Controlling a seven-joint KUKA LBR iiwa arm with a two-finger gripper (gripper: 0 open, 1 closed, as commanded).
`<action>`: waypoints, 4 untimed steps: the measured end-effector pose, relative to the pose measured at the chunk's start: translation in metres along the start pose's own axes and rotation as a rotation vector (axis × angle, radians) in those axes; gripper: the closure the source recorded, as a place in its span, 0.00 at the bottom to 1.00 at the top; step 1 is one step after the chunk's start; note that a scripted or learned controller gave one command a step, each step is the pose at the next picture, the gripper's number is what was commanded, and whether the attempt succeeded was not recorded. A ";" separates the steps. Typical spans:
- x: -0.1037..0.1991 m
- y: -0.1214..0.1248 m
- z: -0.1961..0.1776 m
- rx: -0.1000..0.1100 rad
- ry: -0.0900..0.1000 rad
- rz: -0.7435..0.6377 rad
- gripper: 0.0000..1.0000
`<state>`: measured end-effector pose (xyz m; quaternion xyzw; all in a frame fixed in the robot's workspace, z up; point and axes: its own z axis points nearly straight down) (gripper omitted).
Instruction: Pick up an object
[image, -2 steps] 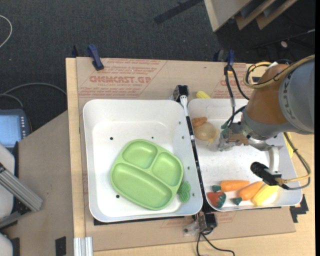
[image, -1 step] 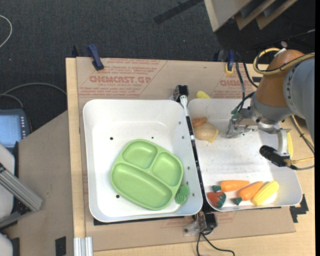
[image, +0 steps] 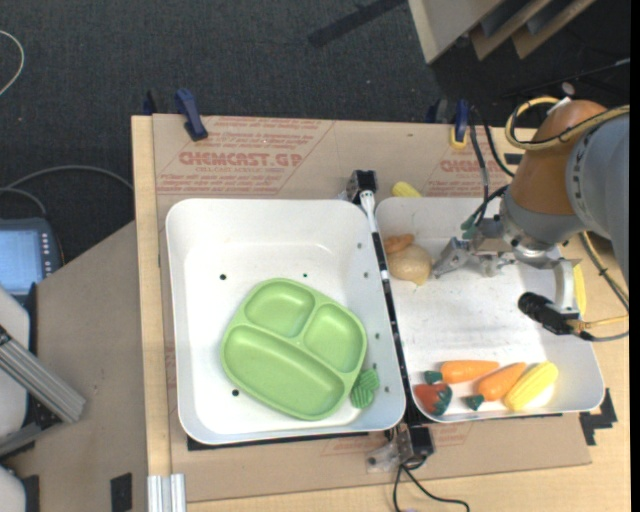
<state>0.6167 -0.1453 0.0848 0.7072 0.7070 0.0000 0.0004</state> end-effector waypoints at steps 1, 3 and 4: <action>-0.054 -0.022 0.000 0.003 0.000 0.003 0.00; -0.073 -0.020 -0.001 0.001 0.011 -0.004 0.00; -0.071 0.050 0.001 0.017 0.019 -0.005 0.00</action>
